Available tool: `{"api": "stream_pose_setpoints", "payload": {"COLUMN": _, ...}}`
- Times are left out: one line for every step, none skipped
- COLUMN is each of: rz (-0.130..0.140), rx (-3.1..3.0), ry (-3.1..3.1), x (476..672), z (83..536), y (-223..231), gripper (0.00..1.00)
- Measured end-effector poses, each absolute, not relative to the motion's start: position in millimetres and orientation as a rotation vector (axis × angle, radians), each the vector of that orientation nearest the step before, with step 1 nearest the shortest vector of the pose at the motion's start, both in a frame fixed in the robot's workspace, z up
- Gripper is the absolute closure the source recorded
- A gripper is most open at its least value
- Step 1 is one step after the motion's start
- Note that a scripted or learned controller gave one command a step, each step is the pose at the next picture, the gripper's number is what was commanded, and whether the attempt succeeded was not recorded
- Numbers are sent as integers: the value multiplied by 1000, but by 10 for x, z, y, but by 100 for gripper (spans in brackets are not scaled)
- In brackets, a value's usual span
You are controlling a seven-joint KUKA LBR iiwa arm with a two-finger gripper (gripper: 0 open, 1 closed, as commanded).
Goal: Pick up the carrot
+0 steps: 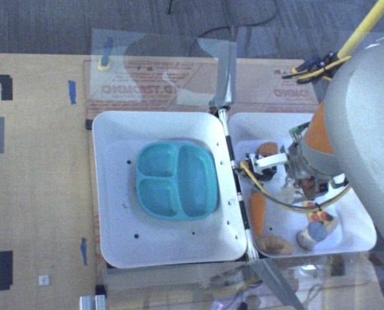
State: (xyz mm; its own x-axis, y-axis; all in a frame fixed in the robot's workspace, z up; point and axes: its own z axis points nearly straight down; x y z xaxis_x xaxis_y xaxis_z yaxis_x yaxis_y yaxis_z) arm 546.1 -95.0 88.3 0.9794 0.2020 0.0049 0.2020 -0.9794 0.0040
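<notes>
The orange carrot [258, 213] lies lengthwise along the left wall of the right bin [363, 234], near its front. My gripper [303, 185] hangs over the middle of that bin, to the right of the carrot and a little behind it, apart from it. The grey arm with its orange band [319, 134] comes in from the right and hides the bin's right part. A yellow cable [275, 196] loops under the wrist, just past the carrot's far tip.
A teal divided plate [177, 179] lies in the left bin [114, 237]. In the right bin, a brown round item [267, 149] sits at the back, a tan lumpy item [273, 243] at the front, and a small blue-topped object [316, 229] beside it.
</notes>
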Motion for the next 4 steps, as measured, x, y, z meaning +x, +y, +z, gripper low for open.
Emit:
{"api": "stream_pose_setpoints", "payload": {"rz": 5, "rx": 3118, "ry": 375, "x": 4866, "z": 878, "y": -1698, "gripper": 100}}
{"api": "stream_pose_setpoints", "payload": {"rz": 13, "rx": 3122, "ry": 323, "x": 5125, "z": 885, "y": -963, "gripper": 100}}
{"api": "stream_pose_setpoints", "payload": {"rz": 15, "rx": 3002, "ry": 927, "x": 4822, "z": 886, "y": -1155, "gripper": 100}}
{"api": "stream_pose_setpoints", "payload": {"rz": -5, "rx": 3109, "ry": 459, "x": 4795, "z": 1837, "y": -733, "gripper": 100}}
